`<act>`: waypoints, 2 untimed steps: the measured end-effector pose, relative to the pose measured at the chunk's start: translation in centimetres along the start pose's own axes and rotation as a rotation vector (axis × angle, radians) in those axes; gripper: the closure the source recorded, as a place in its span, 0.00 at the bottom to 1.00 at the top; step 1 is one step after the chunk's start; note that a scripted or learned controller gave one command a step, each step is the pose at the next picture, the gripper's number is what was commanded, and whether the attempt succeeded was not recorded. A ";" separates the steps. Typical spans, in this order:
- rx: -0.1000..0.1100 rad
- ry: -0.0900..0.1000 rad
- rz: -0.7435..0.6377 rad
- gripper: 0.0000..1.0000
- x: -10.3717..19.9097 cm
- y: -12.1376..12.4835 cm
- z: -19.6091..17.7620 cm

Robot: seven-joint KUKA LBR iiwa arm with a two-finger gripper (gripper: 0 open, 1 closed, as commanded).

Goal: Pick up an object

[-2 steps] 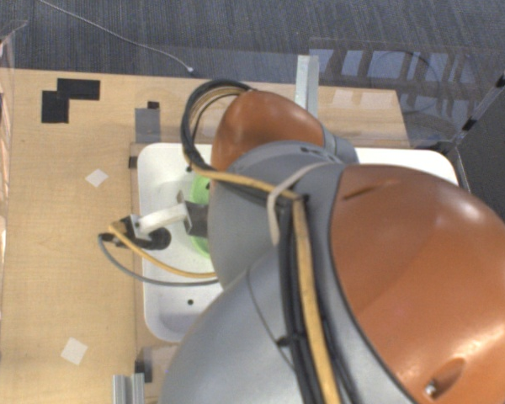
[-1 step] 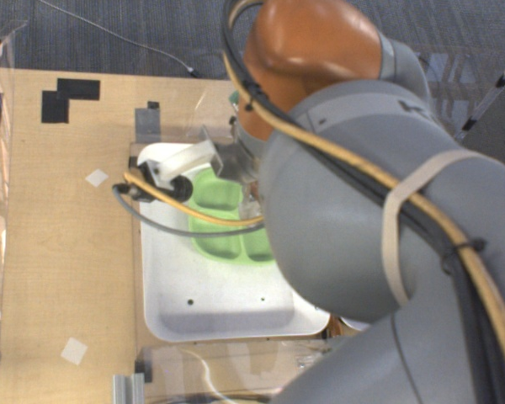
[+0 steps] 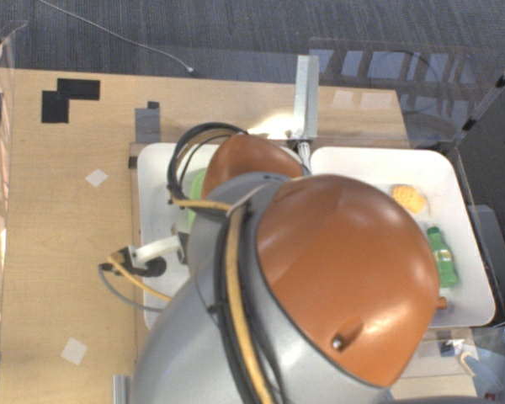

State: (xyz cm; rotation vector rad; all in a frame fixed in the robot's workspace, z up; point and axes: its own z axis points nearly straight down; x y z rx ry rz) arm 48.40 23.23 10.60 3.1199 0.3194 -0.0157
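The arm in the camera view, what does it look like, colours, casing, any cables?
The arm has smooth grey casing with large rounded orange caps, the nearest one carrying a small dark fitting. Black and yellow cables run along the grey body, and a black cable loops above the left bin.

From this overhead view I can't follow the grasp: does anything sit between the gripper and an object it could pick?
Cannot tell. The arm covers the left bin and hides the space under it. In the right bin, the green bottle and the orange object lie uncovered.
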 end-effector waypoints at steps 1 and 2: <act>0.010 0.020 -0.001 1.00 0.4 -0.3 -9.0; 0.003 0.013 -0.265 1.00 3.1 0.5 -16.9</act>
